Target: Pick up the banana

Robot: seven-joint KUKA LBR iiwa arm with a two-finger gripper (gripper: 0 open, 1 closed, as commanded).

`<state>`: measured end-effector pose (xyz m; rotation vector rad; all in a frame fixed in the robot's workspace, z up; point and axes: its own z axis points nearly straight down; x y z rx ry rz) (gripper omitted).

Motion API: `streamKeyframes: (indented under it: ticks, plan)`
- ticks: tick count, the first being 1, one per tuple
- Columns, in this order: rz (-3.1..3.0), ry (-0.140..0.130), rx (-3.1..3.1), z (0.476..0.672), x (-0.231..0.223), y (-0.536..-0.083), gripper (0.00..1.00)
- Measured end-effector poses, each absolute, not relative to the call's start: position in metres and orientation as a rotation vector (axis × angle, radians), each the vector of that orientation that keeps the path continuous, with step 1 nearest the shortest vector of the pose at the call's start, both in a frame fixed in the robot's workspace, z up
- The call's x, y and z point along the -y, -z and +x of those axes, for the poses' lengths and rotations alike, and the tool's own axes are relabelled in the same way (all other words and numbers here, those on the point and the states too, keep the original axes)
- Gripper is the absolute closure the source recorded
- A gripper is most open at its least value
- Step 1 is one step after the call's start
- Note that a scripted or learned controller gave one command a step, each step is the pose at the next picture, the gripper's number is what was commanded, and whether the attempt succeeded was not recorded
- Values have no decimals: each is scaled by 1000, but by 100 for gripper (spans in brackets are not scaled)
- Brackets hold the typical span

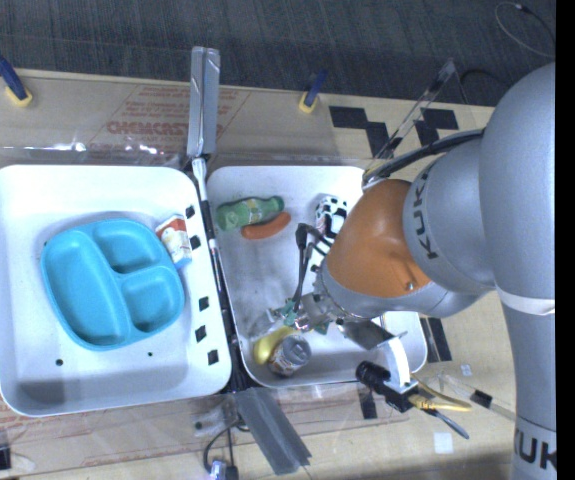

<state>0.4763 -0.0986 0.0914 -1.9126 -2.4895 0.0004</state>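
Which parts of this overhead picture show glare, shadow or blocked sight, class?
Camera view: glare on the clear plastic sheet behind the left bin; soft shadow in that bin's near-left corner; the arm's orange band blocks part of the right bin; the banana looks small and blurred.

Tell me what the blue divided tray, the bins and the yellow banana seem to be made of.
Blue divided tray: likely moulded plastic, matte, one even colour with rounded compartment edges. The bins, left bin and right bin: probably thin white plastic, smooth, slightly glossy, with soft rounded corners. Banana: looks like a plastic toy, uniform yellow with a faint sheen, though partly hidden, so real fruit cannot be ruled out.
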Motion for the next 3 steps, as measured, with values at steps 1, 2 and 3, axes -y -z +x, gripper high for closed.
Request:
streamKeyframes:
  ticks: [1,2,3]
  plan:
    - [-1907,-1,2496,477,99,-101,100]
    - [-1907,-1,2497,477,99,-101,0]
    - [-1878,-2,2512,476,104,-91,0]
